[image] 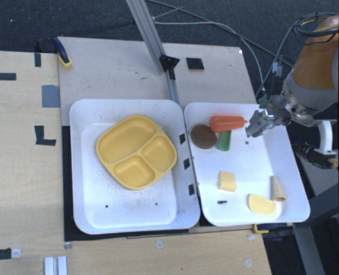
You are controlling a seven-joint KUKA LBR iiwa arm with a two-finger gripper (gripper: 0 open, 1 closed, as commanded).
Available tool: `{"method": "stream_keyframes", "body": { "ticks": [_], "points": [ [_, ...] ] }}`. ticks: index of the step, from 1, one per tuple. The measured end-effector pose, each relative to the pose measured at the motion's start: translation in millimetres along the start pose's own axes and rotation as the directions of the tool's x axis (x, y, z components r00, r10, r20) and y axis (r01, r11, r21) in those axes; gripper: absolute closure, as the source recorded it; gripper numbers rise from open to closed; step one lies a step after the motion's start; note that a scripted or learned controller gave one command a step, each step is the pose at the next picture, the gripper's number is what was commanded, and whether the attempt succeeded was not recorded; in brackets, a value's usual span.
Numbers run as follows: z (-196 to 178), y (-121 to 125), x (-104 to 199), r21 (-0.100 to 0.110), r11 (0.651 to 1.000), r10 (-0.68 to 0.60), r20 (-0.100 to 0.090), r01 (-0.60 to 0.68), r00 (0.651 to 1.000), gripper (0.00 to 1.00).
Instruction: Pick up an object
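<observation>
- You have the gripper (pixel 255 125) hanging over the upper part of the right bin (pixel 284 159), just beside the right end of the orange carrot (pixel 226 122). I read that as a line-up on the nearest piece, not a hold: nothing sits between the jaws.
- Whether the jaws are spread or pressed together, you cannot tell here; they are small and dark against the bin.
- Your candidates all lie in the right bin. The carrot lies along the top with a green piece (pixel 223 140) touching it from below and a brown disc (pixel 203 136) just beside both. That cluster is crowded, so a closing grip may catch a neighbour.
- Lower down, a yellow cube (pixel 227 181) lies alone, well apart from the rest. It looks the easier target.
- A yellow slice (pixel 261 204) and a tan stick (pixel 277 188) lie close together by the near right corner, where the wall may hinder the approach.
- The left bin (pixel 83 171) holds a yellow divided plate (pixel 136 152), flat and wide, a poor fit for a pinch.
- Both bins rest on the bench (pixel 112 67).
</observation>
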State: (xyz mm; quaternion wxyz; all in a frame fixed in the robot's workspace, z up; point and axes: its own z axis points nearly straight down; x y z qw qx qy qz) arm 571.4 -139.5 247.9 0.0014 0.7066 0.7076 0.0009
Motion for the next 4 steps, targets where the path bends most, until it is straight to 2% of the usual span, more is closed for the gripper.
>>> {"method": "stream_keyframes", "body": {
  "ticks": [1,2,3,4],
  "points": [
    [11,-10,43,0.006,1.0,-0.003,-0.001,0.003,1.0,1.0],
    [19,-31,93,0.007,1.0,-0.003,-0.002,0.003,1.0,1.0],
    [13,-47,142,0.006,1.0,-0.005,-0.003,0.005,1.0,1.0],
    [21,-50,203,0.007,1.0,-0.006,-0.002,0.006,1.0,1.0]
  ]
}}
